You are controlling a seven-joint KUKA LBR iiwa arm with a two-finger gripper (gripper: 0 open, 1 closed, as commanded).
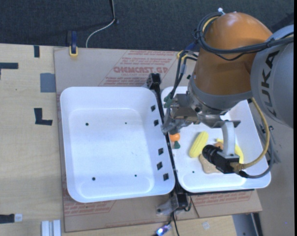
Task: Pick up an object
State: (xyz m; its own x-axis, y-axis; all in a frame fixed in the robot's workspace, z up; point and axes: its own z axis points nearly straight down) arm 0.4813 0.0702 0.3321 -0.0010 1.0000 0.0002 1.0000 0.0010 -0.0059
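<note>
My gripper (pixel 171 127) hangs low over the left side of the right bin (pixel 247 181), close to the wall shared by the two bins. Just below it lies a small orange piece with a green end (pixel 175 138), touching or nearly touching its tip. A yellow corn cob (pixel 198 144) lies to the right of that piece. A tan flat object (pixel 209 167) and a yellow object (pixel 238 154) rest further right, partly hidden by the arm's black fitting (pixel 220 160). The grey and orange arm covers most of the right bin.
The left bin (pixel 70 132) stands beside the right one on a cardboard sheet (pixel 119 68). Black clips (pixel 160 151) line the wall between the bins. A cable (pixel 259 163) loops off the wrist over the right bin's right side.
</note>
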